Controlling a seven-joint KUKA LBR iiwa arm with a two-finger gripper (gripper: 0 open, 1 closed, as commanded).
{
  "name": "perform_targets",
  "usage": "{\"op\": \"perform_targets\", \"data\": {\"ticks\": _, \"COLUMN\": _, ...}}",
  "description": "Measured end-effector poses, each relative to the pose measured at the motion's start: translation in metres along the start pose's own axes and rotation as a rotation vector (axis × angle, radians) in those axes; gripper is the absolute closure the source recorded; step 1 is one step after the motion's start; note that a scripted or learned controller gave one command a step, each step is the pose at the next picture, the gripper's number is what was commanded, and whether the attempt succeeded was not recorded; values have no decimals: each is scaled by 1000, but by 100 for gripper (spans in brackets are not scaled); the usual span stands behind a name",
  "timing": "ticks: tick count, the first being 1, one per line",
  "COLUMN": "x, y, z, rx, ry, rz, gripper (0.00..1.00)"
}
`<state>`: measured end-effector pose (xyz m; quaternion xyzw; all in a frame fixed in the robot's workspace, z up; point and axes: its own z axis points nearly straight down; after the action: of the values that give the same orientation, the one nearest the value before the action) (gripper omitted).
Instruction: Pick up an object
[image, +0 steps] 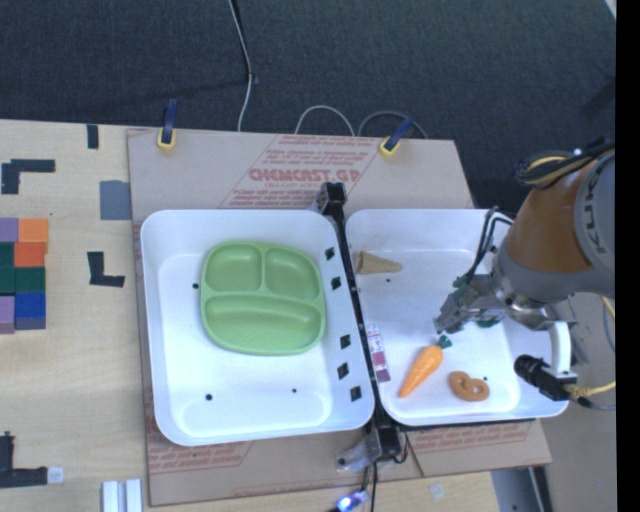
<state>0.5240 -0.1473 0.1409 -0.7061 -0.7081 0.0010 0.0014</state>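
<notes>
Desk, right bin (420, 232) | gripper (452, 318) low, jaw state cannot be told | toy carrot (421, 369) just below-left of it, long axis diagonal | pretzel (468, 386) beside.

Carrot (422, 368): orange toy, green top, lying slanted in right bin, near front. Pretzel (468, 386): brown, flat, just right of carrot. Wedge (377, 264): tan, maybe cone, near divider, well apart from both.

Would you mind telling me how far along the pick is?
Nothing is lifted yet: the carrot, pretzel and cone all lie in the right bin. The gripper is low in that bin, just above the carrot. Grasping and lifting remain.
</notes>
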Motion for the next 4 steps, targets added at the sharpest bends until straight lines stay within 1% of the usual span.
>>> {"op": "perform_targets", "data": {"ticks": 1, "x": 4, "y": 5, "z": -62, "rx": -8, "ry": -2, "rz": 1, "gripper": 100}}
{"op": "perform_targets", "data": {"ticks": 2, "x": 7, "y": 16, "z": -117, "rx": -9, "ry": -2, "rz": 0, "gripper": 100}}
{"op": "perform_targets", "data": {"ticks": 3, "x": 7, "y": 16, "z": -126, "rx": -3, "ry": -1, "rz": 2, "gripper": 100}}
{"op": "perform_targets", "data": {"ticks": 4, "x": 59, "y": 11, "z": -107, "rx": -1, "ry": 1, "rz": -3, "gripper": 100}}
